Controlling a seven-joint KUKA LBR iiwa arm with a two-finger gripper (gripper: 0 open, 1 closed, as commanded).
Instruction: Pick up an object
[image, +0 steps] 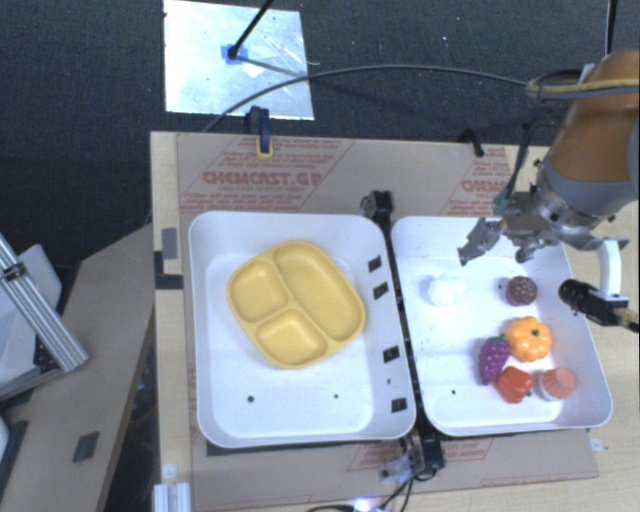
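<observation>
The right bin (590, 400) holds several small toy foods: a white egg-like piece (443, 290), a dark maroon ball (520, 291), an orange pumpkin (528, 338), purple grapes (491, 359), a red piece (514, 384) and a small orange-and-white piece (557, 382). My gripper (496, 256) hangs over the back of this bin, between and slightly behind the white piece and the maroon ball. Its fingers (477, 244) are spread open and hold nothing.
A yellow three-section plate (294, 301) lies in the left bin (300, 420). A black divider with clips (395, 330) runs between the bins. The arm's orange band (600, 110) and cables lie over the right bin's back right corner.
</observation>
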